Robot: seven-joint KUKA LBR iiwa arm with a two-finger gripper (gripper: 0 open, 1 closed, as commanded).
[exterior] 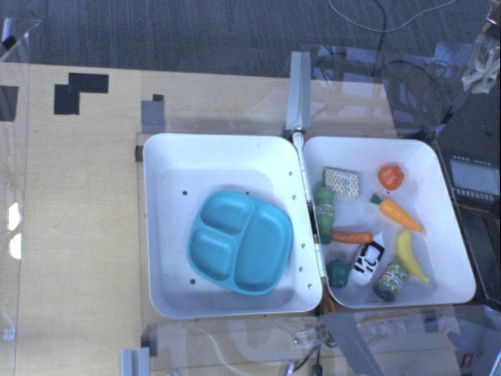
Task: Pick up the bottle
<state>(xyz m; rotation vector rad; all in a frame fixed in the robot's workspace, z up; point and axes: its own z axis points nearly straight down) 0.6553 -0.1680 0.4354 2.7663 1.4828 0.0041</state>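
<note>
The bottle, as I read it, is the green, upright-looking shape in the right bin, pressed against that bin's left wall about halfway along.

The left bin carries just a blue divided plate, and that is no concern of mine. The right bin is crowded. A banana and a carrot lie toward its right side. A red-orange pepper lies just beside the bottle's base. A patterned pouch sits near the bottle's top. A black-and-white pack, a green can and a dark green lump sit along the near edge, and a red tomato sits toward the far edge.

My jaws hang beyond the tabletop's far right corner, well apart from the bins, as a pale blur. I cannot tell whether they are apart or together.

The wall is the main risk. With the bottle tight against it, one side of my jaws may land on the rim instead of sliding in. I might also close on the pepper or pouch, or mistake the green can for my target.
</note>
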